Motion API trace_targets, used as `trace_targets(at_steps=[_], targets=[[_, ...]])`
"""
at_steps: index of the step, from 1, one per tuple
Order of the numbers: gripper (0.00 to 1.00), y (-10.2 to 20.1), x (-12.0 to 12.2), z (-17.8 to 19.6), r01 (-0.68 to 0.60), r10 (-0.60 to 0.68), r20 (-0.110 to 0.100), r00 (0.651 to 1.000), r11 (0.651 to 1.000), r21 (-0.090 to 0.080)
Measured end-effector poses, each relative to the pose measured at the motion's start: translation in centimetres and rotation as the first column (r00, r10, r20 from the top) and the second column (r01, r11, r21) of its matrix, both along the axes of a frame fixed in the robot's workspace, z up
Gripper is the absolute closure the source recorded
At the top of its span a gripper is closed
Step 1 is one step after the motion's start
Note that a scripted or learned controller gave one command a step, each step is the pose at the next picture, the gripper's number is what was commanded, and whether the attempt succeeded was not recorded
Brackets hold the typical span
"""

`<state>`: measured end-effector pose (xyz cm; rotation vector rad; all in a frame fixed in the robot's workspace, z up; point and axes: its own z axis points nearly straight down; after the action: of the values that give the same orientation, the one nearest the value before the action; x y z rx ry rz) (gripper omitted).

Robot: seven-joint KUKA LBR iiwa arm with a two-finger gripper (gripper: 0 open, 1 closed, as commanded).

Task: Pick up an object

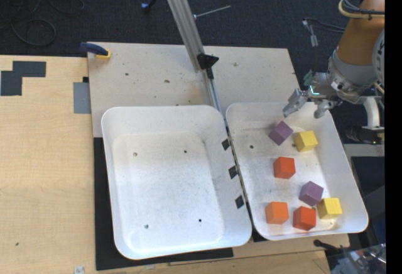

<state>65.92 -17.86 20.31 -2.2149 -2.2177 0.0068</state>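
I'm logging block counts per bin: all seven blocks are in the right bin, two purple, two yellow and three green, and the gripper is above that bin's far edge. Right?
Not quite. The camera view shows no green blocks: the three are orange or red. The rest holds: seven blocks in the right bin, two purple, two yellow, the gripper above its far edge.

I get 1 fixed camera, mounted above the bench point(157, 71) and looking down at a slant from the front. It sits far enough back to take in both bins, the left bin point(119, 141) and the right bin point(352, 197), plus dark floor beyond the bench. The arm point(361, 40) comes in from the right edge of my view.
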Motion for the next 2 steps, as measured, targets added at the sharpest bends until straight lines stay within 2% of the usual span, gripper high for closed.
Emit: trace_targets(at_steps=[1,2], targets=[[0.00,0.1,0.1,0.4,-0.005,0.005,0.005,1.000,1.000,-0.002],[0.00,0.6,-0.8,-5.6,0.000,0.000,-0.001,1.000,1.000,0.000]])
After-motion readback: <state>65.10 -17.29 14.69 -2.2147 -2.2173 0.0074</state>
